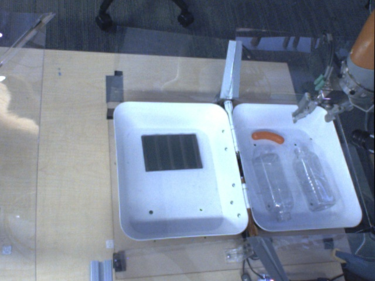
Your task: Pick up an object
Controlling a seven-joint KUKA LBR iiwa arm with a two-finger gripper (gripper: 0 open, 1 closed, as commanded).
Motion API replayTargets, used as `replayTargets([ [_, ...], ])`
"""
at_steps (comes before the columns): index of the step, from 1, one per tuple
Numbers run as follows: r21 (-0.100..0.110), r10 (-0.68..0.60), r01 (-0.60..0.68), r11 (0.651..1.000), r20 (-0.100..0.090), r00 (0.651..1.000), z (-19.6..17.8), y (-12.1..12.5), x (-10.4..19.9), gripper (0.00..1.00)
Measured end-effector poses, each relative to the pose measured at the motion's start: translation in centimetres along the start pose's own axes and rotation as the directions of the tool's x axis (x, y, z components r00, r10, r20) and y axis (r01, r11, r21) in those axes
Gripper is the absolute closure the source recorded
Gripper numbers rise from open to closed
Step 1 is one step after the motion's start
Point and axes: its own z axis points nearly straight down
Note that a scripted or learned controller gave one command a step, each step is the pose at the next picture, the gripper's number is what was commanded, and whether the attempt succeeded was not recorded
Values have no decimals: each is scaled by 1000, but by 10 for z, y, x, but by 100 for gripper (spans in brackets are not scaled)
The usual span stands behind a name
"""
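Sausage (268,137), orange, lies at the right bin's (351,215) far end beside two clear bottles (272,183). Your gripper (319,105) hovers over the back rim, jaws seemingly apart, holding nothing; next you descend.

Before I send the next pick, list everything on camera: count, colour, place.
bins: 2, white, side by side on the bench
dark panel: 1, dark grey, left bin floor
sausage: 1, orange, right bin, far side
bottles: 2, clear plastic, lying side by side in the right bin
bench: 1, light wood, under the bins
chair base: 1, black, on the floor beyond the bench
arm: 1, grey with orange band, upper right
gripper: 1, grey, above the right bin's far right corner
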Motion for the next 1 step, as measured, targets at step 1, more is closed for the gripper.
replayTargets([
  [1,-3,-106,106,994,0,994,180,49,29,0],
])
